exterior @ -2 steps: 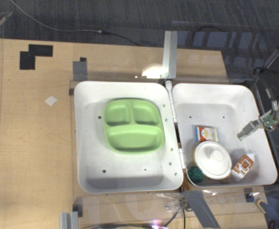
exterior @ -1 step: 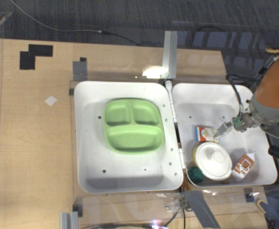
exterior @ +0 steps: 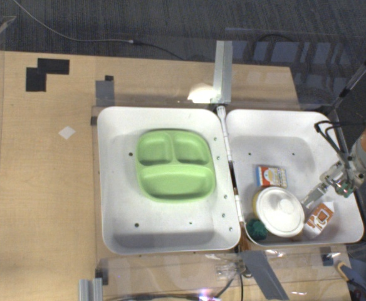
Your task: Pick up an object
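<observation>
Two white bins (exterior: 108, 168) on wooden bench (exterior: 39, 187).

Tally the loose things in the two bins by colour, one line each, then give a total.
Green: 2, divided tray and small dark green object
White: 1, round lidded container
Orange and white: 2, box and small packet
Total: 5

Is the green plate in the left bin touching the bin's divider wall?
Apart. The camera view shows a strip of white bin floor between the green plate and the divider wall.
</observation>
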You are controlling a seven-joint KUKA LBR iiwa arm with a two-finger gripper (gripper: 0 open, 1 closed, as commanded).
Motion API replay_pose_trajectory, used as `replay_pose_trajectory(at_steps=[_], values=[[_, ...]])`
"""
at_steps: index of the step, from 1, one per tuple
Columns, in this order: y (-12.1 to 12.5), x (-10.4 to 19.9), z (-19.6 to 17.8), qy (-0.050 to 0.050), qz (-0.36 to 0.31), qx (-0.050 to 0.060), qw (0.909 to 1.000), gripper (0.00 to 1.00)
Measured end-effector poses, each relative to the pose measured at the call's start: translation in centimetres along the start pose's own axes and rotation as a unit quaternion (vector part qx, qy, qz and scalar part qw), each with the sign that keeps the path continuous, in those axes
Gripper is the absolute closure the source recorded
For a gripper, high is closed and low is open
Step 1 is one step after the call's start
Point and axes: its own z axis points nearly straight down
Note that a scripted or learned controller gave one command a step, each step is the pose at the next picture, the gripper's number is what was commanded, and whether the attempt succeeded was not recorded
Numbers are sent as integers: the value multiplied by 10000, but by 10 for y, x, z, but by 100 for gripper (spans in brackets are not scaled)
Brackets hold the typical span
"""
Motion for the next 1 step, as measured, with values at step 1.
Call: replay_pose_trajectory(at_steps=[1], values=[[-3, 10, 47, -46, 1282, -32, 9917, 0]])
